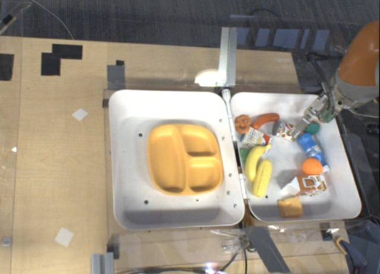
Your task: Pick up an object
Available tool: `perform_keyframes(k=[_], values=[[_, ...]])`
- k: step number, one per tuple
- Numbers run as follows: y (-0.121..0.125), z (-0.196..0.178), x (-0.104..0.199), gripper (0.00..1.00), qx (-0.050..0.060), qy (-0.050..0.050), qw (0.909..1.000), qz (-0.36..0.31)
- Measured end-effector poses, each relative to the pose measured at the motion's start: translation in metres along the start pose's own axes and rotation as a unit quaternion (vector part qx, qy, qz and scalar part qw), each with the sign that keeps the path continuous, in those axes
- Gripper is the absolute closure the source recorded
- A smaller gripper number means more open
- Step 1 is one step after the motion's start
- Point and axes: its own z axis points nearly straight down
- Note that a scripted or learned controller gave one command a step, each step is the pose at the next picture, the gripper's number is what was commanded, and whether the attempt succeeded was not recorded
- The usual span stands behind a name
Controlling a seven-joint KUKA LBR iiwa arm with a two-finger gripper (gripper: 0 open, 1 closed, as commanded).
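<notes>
The gripper (313, 117) is hanging over the far right part of the right bin (350, 198), by a small green piece (312, 129); how far open it is cannot be told. Two bananas (257, 169), one orange ball (312, 166) and one blue bottle (308, 144) are lying there. One yellow tray (184, 158) is sitting in the left bin (122, 166).

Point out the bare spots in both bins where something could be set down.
Left bin: bare white floor rings the yellow divided tray, widest along its left side and near edge. Right bin: crowded on its left by the bananas and toward the far edge under the gripper; the roomiest patch lies between the bananas and the orange ball.
</notes>
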Motion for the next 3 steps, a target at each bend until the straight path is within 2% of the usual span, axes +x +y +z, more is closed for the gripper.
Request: perform_keyframes(k=[1, 2, 3], values=[[0.006, -0.138, -0.007, 0.0, -0.003, -0.004, 0.9968, 0.08], [0.022, -0.176, -0.022, 0.0, 0.0, 0.0, 0.995, 0.1], [-0.035, -0.06, 0.048, 0.0, 0.004, 0.005, 0.9855, 0.169]])
